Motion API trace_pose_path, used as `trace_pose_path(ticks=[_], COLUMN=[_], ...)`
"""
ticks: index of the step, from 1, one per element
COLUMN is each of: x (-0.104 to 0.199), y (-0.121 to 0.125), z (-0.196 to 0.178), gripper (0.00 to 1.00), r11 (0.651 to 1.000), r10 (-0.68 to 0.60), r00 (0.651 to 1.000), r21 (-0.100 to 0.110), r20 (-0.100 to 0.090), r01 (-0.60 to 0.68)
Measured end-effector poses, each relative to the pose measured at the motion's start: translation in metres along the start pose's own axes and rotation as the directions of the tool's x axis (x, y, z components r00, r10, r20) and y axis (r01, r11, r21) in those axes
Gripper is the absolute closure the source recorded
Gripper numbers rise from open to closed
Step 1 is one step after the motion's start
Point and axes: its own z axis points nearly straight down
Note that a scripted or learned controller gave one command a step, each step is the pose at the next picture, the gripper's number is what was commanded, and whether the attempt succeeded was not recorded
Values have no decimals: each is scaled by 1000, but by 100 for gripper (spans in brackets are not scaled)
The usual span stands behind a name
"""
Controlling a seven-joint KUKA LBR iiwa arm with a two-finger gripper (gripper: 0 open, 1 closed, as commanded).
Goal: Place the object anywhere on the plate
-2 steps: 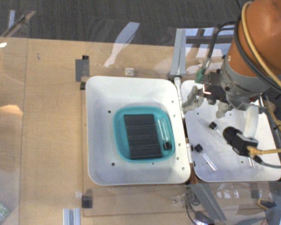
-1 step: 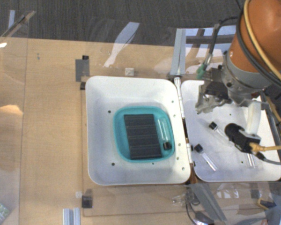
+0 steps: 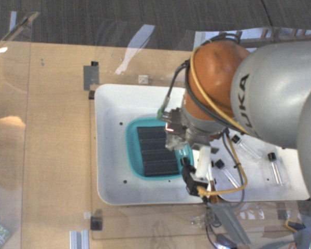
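Wooden bench [image 3: 46, 154] with grey carpet behind, white bin [image 3: 110, 154] on top. Can't tell the jaw state: the gripper [image 3: 180, 145] is hidden under the wrist and orange band. It sits at the right edge of the teal plate [image 3: 132, 149], low over it. A dark ribbed rectangular object [image 3: 156, 150] lies flat on the plate, touching nothing else visible. If it's the target, release straight down and lift vertically so it doesn't drag off. Object looks flat, slatted, near-black, rigid.
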Motion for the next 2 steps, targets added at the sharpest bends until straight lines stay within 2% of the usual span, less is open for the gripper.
trace_pose_path(ticks=[1,2], x=[-1,0], y=[0,2], z=[0,-11], gripper=[0,100], r11=[1000,1000], r10=[2,1], r00=[1000,1000], r21=[-1,-4], r20=[0,-2], r01=[-2,-1])
